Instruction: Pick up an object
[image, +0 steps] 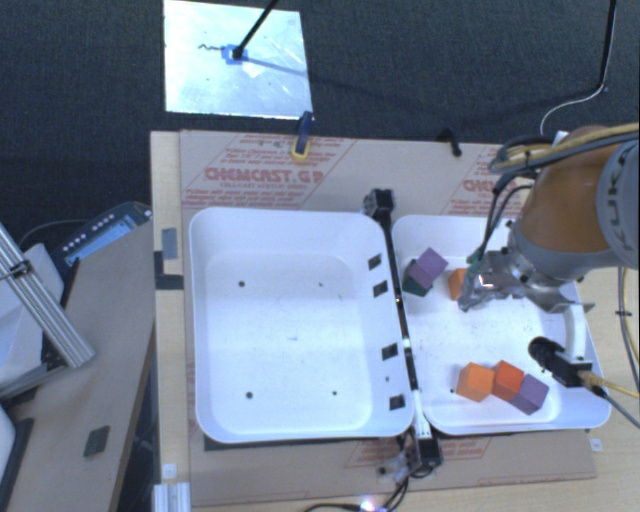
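The pincer hangs low in the right bin, toward the surface's far right corner, over an orange block beside a purple block. Whether it is parted or clamped, I cannot tell. Three more blocks sit together near the bin's near edge: orange, red-orange, purple. All look like small, stiff, light cubes; flat opposite faces should give the surest hold.
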